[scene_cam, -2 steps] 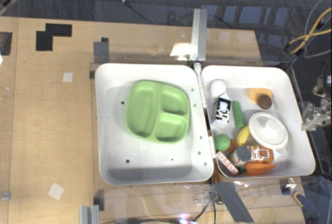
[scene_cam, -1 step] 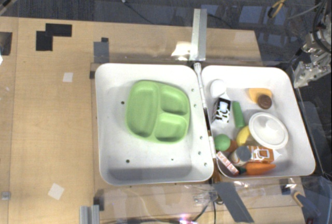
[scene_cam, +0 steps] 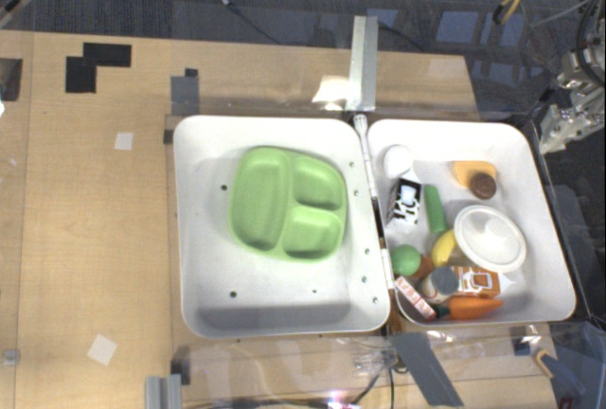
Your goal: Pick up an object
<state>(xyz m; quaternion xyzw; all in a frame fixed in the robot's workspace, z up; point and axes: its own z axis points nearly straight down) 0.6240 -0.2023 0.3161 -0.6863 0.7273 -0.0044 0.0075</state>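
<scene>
Leftmost, bare wooden tabletop (scene_cam: 85,237) with black marks near its far edge. Next, left bin (scene_cam: 204,303) holds one green divided tray (scene_cam: 287,201), lying flat, long axis slanting from far-left to near-right; open white floor on all sides of it, widest along the near wall. A centre divider runs between the bins. Right bin (scene_cam: 559,284) is crowded: white bottle with black label (scene_cam: 401,186) along the divider, its cap end pointing away from the camera; green stick (scene_cam: 434,206) just beside it, roughly parallel; green ball (scene_cam: 405,259) and yellow piece (scene_cam: 443,248) near the middle; white bowl (scene_cam: 490,239) upright toward the right wall; orange-and-brown item (scene_cam: 477,178) at the far side; small packets packed along the near wall. Little free floor, mostly the far right corner. Arm hardware (scene_cam: 573,109) sits at the right edge, outside the bin, well apart from every object; end effector opening can't be told.
</scene>
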